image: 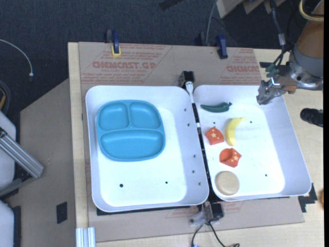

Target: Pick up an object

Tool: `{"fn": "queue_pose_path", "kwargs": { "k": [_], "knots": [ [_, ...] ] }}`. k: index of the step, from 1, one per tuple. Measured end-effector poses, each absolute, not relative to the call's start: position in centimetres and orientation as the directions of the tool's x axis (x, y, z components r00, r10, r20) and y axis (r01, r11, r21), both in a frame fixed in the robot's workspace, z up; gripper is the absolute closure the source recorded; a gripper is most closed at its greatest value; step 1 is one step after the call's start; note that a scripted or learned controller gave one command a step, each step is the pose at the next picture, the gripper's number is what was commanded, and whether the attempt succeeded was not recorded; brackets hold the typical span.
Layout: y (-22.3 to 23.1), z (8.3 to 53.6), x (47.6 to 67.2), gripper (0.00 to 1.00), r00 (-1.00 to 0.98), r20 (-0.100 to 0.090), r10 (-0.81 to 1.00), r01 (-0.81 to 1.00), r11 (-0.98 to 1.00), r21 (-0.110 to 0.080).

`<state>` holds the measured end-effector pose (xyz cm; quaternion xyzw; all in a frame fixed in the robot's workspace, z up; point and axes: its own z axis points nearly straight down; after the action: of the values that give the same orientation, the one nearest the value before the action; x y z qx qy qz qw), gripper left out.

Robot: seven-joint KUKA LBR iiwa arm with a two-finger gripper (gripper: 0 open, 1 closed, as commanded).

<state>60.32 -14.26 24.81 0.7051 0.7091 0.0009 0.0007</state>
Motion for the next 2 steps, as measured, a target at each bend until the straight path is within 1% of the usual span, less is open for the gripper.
{"fn": "queue_pose_path", "kwargs": {
  "k": [1,2],
  "knots": [
    [-8.9,25.5,60.8,1.0,-0.007,0.002,1.0,1.0,0.007,0.002],
    [-2.6,25.6,60.4,1.0,-0.007,0.003,1.0,1.0,0.007,-0.001]
  ]
}}
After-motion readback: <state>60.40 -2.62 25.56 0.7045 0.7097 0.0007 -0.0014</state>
